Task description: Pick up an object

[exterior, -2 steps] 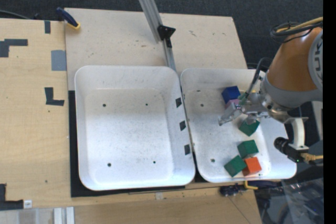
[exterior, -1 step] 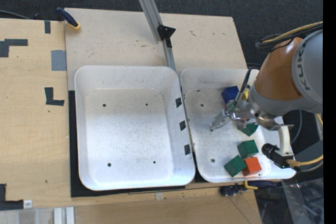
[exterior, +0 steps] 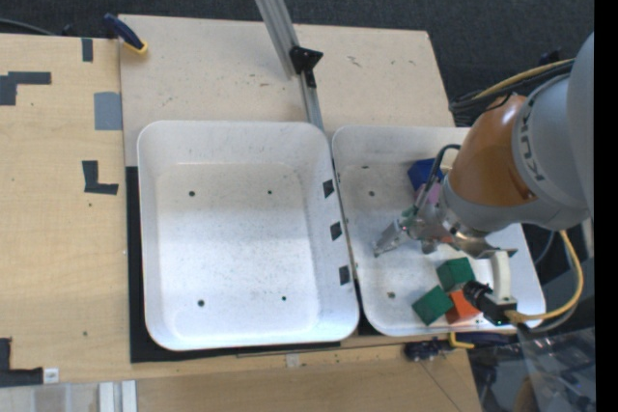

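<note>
We are reaching our pincer point(exterior: 394, 239) into the right bin point(exterior: 372, 299), its fingers spread and grasping nothing. The blocks point(exterior: 444, 294) are lying in that bin's near corner, so the pick is not yet done.

My arm point(exterior: 555, 145) is fat, rounded grey casing w/ a wide orange band point(exterior: 488, 164) just above the wrist; faint dark lettering on the grey next to that band, can't read it. Below the band a grey metal wrist section, then thin silvery finger parts of the gripper point(exterior: 391, 241). Yellow cable point(exterior: 517, 84) loops off the casing above the band, another curves out below it. Small pink-ish wire near the wrist.
</note>
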Controlling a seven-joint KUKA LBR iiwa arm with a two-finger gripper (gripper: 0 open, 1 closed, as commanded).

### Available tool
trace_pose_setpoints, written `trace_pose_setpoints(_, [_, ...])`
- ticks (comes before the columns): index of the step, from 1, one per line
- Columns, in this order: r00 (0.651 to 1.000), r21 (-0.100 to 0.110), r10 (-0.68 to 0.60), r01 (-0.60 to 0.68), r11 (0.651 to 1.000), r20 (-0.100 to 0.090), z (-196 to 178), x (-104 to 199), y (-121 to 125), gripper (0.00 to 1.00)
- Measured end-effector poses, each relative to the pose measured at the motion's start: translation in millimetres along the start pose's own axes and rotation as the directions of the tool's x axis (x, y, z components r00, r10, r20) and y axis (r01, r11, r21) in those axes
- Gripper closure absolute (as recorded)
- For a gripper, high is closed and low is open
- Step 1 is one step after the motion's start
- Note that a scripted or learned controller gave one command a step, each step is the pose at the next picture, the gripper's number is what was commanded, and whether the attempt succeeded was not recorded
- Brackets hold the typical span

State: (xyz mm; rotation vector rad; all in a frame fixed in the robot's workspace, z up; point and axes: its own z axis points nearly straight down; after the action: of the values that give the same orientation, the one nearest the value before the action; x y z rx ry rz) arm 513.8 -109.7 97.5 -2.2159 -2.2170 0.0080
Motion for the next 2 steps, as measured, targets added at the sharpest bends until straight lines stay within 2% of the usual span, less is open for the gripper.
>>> trace_pose_setpoints(1, [1.000, -0.004, -0.001, 0.001, 1.000, 0.000, -12.7, 0.5, 1.1, 1.00])
trace_pose_setpoints(2, [1.000, -0.013, -0.001, 0.001, 1.000, 0.003, -70.6, -5.5, 8.0, 1.00])
